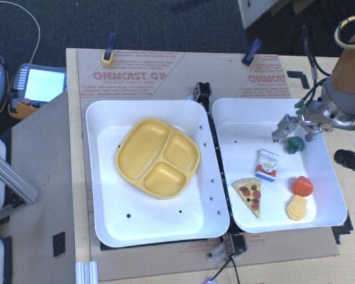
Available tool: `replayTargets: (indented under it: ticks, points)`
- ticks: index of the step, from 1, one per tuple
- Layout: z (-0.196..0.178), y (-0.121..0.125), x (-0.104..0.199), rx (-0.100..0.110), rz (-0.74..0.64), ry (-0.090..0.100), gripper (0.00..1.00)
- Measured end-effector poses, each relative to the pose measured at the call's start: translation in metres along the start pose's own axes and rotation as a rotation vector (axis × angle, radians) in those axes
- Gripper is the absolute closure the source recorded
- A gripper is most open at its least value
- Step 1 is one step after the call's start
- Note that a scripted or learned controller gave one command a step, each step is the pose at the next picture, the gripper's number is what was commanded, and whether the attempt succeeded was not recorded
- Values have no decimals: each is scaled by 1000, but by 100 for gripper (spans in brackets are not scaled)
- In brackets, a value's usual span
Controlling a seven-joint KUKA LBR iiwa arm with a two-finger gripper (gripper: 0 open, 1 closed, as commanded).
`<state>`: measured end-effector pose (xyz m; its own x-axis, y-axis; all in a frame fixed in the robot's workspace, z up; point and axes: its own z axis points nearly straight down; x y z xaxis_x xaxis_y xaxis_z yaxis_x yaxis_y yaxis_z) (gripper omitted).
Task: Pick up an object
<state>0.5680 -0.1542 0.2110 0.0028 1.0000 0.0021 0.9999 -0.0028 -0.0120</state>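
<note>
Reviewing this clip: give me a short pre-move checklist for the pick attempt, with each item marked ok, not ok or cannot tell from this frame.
1. Gripper is over the right bin, where the small objects lie: ok.
2. A target lies close to the gripper, the dark green object right beside it: ok.
3. Green object is between the fingers: cannot tell, the view is too coarse there.
4. Neighbours stand apart from the green object; the small carton and red object lie lower in the bin: ok.
5. Pizza slice and yellow toy are away from the arm's path: ok.
6. Yellow divided plate sits alone in the left bin, out of the way: ok.
</note>
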Motion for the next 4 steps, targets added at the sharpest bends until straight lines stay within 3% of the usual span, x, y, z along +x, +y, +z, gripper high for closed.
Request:
replayTargets:
  ticks: [1, 3, 4]
  points:
    - [-6, 3, 0, -12, -3, -2, 0]
    - [120, -2, 6, -4, -2, 0, 0]
    - [127, -2, 7, -8, -2, -1, 0]
